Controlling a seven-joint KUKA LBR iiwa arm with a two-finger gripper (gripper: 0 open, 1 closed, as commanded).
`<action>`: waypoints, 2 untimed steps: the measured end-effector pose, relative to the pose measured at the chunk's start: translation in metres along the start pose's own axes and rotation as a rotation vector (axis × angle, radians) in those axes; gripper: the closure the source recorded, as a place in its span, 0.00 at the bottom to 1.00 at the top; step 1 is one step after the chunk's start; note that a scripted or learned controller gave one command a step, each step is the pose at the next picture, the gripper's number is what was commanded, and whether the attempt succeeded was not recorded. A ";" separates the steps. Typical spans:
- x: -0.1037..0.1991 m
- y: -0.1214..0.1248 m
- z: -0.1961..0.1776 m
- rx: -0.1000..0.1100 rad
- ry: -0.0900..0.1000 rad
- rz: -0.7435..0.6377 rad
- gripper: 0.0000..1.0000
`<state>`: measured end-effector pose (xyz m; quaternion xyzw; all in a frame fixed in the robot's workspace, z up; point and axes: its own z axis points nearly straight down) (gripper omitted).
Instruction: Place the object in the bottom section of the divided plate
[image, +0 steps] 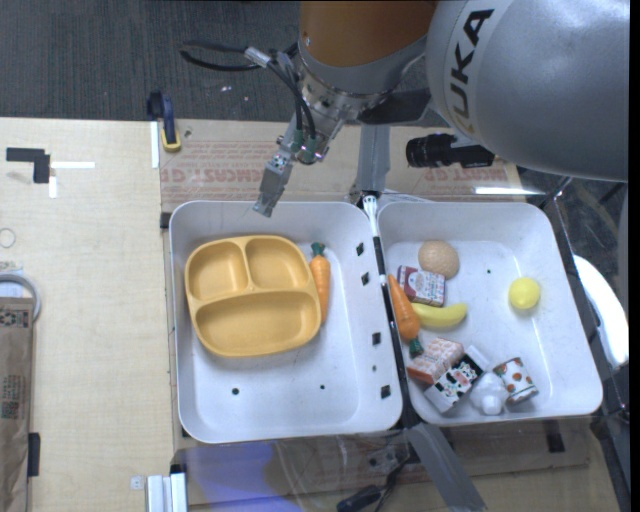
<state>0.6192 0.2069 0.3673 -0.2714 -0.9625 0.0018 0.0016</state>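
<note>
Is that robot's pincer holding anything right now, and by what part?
Nothing is held. The pincer hangs over the left bin's top rim with nothing between its fingers; the carrot lies beside the yellow plate.

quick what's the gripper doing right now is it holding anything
Gripper: above the left bin's far rim, nothing seen between its fingers; open or shut cannot be told.

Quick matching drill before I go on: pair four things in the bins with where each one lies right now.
Things:
1. divided plate
2. carrot
3. lemon
4. banana

Places:
A. right bin, near its right wall
B. left bin, beside the plate's right edge
C. right bin, just below the small red carton
D. left bin, upper left part

Pairs: 1-D, 2-B, 3-A, 4-C
</note>
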 end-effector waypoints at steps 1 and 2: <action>0.000 0.000 0.000 0.000 0.000 0.000 0.00; 0.000 0.000 0.000 0.000 0.000 0.000 0.00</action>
